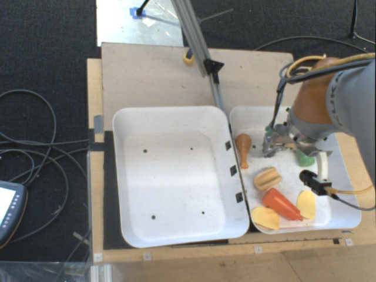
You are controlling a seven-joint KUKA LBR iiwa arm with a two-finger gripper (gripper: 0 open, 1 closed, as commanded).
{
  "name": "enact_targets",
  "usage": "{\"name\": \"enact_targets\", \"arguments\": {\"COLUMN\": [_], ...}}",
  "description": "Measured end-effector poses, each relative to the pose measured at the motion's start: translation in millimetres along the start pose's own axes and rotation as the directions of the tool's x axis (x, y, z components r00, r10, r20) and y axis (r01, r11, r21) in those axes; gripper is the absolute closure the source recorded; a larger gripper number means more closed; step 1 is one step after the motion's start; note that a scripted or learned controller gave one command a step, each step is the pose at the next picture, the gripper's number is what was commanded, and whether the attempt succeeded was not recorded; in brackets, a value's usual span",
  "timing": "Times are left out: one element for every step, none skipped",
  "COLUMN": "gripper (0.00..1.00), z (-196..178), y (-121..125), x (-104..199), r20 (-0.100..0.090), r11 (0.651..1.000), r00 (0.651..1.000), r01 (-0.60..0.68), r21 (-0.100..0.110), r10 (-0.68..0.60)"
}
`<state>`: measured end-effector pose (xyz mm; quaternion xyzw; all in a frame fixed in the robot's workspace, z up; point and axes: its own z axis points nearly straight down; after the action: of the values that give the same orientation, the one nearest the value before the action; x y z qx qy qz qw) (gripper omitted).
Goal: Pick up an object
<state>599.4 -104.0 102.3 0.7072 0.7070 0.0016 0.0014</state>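
The right bin [247, 117] holds several toy foods. A brown drumstick [243, 148] lies by its left wall. A tan bread roll [266, 177] sits below it, then an orange carrot [281, 204], a yellow slice [265, 218] and another yellow piece [306, 204]. A green object [305, 157] and a white stick [322, 164] lie under the arm. My gripper [271, 144] hangs low over the bin floor, right of the drumstick and above the roll. Nothing shows between its fingers.
The left bin [170, 175] lies beside the right one, with black clips on the shared wall. A grey pole [197, 37] slants over the bench from the top. Yellow and black cables loop around the arm at right.
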Motion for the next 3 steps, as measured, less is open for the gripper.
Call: {"name": "enact_targets", "arguments": {"gripper": [1.00, 1.00, 1.00], "z": [-59, -113, -138], "y": [11, 12, 13], "x": [5, -6, -6], "r20": [0.001, 0.002, 0.001], "r11": [1.000, 1.000, 1.000], "r00": [1.000, 1.000, 1.000], "r01": [0.006, 0.004, 0.006], "r21": [-0.004, -0.004, -0.001], "r10": [-0.006, -0.004, -0.006]}}
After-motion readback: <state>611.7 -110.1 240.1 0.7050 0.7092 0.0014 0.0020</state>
